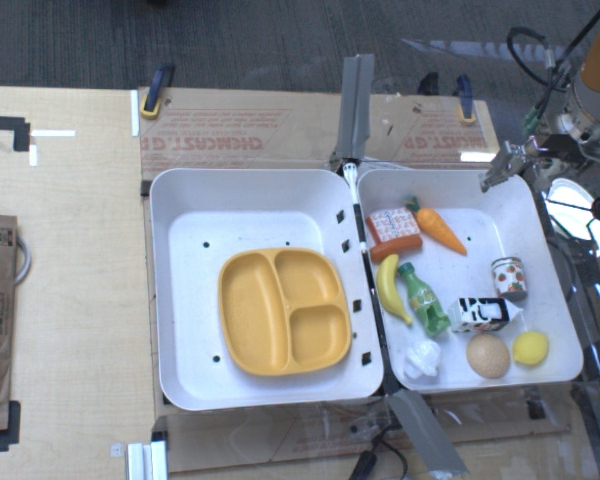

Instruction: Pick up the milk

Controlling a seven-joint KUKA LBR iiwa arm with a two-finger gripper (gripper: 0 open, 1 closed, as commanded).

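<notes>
Fingers [496, 172] — gap unreadable — hang above right bin's [450, 170] rim, far from milk [480, 313].

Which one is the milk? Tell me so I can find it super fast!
Look in the right bin, the one crowded with toy food. Near its front, the milk carton lies on its side between the green bottle and the yellow lemon, just above the brown egg. It is the only black-and-white, cow-patterned box.

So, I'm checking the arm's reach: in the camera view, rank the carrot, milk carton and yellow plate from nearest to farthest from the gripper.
1. Carrot, at the back of the right bin, nearest the gripper.
2. Milk carton, toward that bin's front.
3. Yellow plate, in the left bin.
</notes>
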